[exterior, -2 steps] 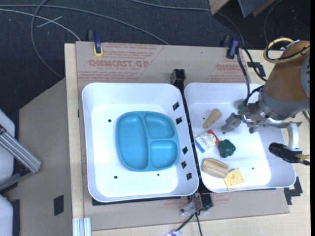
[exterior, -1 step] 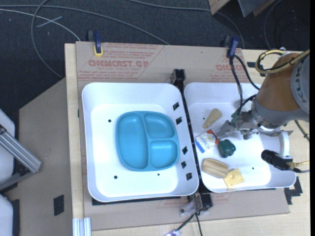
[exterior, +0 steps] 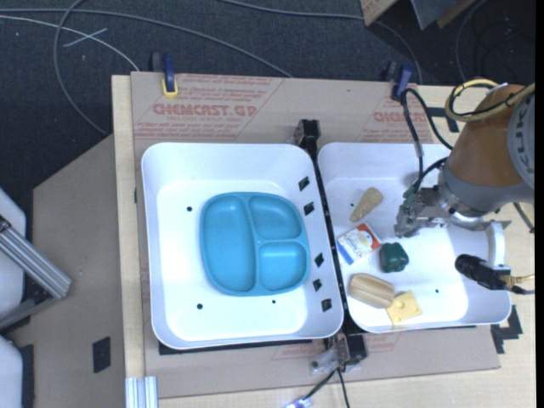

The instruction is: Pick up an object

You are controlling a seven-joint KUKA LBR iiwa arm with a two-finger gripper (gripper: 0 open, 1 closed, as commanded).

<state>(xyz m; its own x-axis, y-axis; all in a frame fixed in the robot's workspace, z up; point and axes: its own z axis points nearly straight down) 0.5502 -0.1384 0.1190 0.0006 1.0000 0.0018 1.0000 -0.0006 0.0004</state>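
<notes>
The gripper (exterior: pixel 410 218) hung low over the right bin (exterior: pixel 442 300), reaching in from the arm's grey and orange wrist (exterior: pixel 484 155) at the right edge. Whether it was spread or pressed together could not be told, and nothing showed between its tips. Just below it and to the left lay a dark green block (exterior: pixel 393 257), close by but apart from it. Beside the block, toward the divider, sat a small white packet with red and blue print (exterior: pixel 357 244). Above that lay a tan cone-shaped piece (exterior: pixel 368 203). Near the bin's front rim a tan wooden cylinder (exterior: pixel 371 290) lay touching a yellow wedge like cheese (exterior: pixel 404 307). The left bin (exterior: pixel 170 228) held a blue divided plate (exterior: pixel 254 243), well apart from the gripper.
</notes>
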